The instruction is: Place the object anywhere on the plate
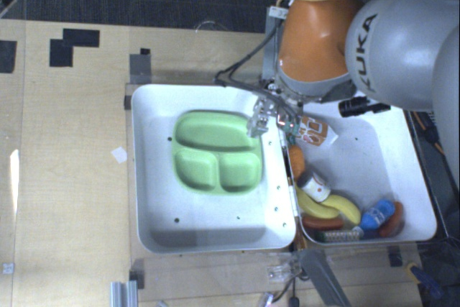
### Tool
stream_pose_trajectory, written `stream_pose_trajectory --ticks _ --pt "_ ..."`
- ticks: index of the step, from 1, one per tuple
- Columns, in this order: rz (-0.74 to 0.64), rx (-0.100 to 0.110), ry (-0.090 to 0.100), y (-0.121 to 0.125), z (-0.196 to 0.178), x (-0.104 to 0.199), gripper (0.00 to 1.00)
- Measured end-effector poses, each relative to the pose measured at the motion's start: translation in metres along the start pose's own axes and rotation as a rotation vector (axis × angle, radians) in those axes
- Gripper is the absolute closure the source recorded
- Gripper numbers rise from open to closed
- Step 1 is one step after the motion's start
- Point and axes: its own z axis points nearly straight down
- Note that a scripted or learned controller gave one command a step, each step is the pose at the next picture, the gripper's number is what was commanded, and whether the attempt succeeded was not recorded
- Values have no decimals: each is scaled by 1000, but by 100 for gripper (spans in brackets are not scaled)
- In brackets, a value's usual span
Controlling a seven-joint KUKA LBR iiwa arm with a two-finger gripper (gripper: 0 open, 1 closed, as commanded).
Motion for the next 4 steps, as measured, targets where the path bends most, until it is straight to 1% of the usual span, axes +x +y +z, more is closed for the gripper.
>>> stream_pose_trajectory --ticks 1,2,3,4 --pt "132 1 5 28 77 52 100" --pt "131 4 12 28 78 54 0" --pt "116 1 0 -23 0 4 0" --pt "-447 -1 4 0 1 77 0"
